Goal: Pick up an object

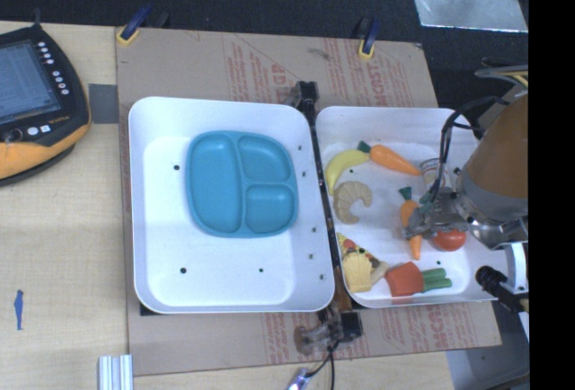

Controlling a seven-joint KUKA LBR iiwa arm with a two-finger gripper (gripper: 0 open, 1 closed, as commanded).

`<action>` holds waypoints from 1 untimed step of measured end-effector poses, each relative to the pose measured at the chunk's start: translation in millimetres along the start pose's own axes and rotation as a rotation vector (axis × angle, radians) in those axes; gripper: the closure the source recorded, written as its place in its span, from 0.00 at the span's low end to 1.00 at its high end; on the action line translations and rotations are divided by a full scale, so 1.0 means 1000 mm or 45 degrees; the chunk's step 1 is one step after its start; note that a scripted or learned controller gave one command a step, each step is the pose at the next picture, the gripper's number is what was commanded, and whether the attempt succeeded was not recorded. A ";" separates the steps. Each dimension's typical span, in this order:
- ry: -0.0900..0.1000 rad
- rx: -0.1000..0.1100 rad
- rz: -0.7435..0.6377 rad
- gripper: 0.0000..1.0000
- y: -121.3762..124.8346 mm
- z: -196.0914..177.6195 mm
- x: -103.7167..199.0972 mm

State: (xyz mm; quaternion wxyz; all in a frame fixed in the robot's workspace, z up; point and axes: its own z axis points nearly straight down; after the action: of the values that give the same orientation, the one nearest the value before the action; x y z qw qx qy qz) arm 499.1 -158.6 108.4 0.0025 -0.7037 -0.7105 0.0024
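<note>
While the arm [503, 168] reaches in from the right, its gripper [429, 219] is seen lowered into the right bin [395, 120], among the toy foods gathered there. The dark fingers are set down close around a small orange carrot [411, 216], but the area is cluttered and small, so it cannot be told whether they are spread or pressed together, nor whether anything is pinched between them. A red tomato [450, 240] lies just beside the gripper, on its lower right. A larger carrot [393, 159] with a green top is laid near the upper wall of the same bin, and a yellow banana [343, 167] is curved beside it to the left. Below the banana a tan, crescent-shaped piece [354, 199], possibly a croissant, is placed. Along the lower wall a yellow corn cob [358, 270] is found, with a red block [404, 279] and a green piece [436, 279] to its right.

In the left bin [153, 199] a blue divided plate [242, 182] is laid flat, near the middle. Both bins are set side by side on a cardboard sheet [260, 65] on the table [54, 262]. A handheld control pendant [31, 105] with an orange edge is rested on the table, well apart to the left.
</note>
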 end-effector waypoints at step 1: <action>0.000 -0.004 0.002 1.00 -0.010 -0.083 0.088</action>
State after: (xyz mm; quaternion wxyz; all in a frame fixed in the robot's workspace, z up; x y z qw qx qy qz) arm 489.2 -70.8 191.8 0.0013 -0.7044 -0.7098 0.0014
